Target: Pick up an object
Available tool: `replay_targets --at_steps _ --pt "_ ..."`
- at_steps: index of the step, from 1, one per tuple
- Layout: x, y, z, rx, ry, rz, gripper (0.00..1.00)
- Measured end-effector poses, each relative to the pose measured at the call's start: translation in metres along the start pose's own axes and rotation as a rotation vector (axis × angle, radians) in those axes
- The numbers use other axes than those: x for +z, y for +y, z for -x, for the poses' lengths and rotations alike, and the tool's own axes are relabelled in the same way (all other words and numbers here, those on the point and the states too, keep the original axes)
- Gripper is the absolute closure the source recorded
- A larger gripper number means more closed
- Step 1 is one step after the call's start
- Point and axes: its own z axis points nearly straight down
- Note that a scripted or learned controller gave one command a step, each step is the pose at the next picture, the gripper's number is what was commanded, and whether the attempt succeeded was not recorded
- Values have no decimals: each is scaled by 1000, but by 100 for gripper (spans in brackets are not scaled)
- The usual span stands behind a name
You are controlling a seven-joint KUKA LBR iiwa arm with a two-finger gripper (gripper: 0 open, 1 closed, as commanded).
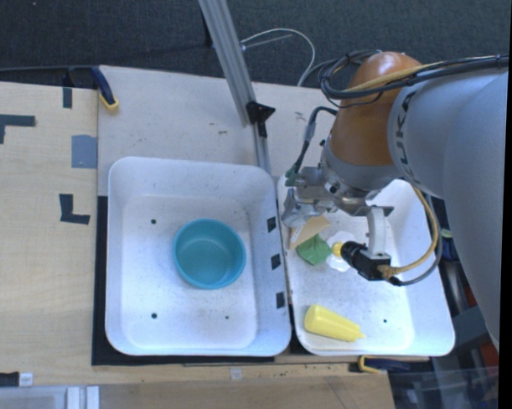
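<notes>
Reaches in from the right as a broad grey arm (464, 123), occupying the upper right corner and bending down over the right bin (403, 318). Carries the orange band (373, 86) just above the wrist, bulging up toward the camera, with black cables looped across its top. Turns the wrist downward and to the left, ending in the gripper (297, 216) low over the upper left corner of that bin, hard by the wall next to the left bin (129, 237). Pincer state, apart or together: impossible to tell, seen from above, half hidden under the wrist housing and blurred against the white floor.

Just below and to the right of the gripper: a pale tan wedge (312, 229), tilted, and right beneath it, touching, a green lump (315, 250). Both on the floor of the right bin, near its left wall. Cannot say whether touched by the gripper or merely beside it.

Farther toward the near edge of the same bin, well apart from the gripper: a yellow tapered piece (331, 324), lying on its side, narrow end pointing right.

In the left bin, near the middle of its floor: a blue bowl (209, 253), upright, mouth open to the camera, well apart from the arm.

Both bins side by side on the pale wooden bench (37, 234), meeting along their inner rims.
</notes>
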Motion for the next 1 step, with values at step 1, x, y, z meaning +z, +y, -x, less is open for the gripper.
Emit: replay_targets --at_steps 1 --pt "-6 8 -53 1 -1 0 100"
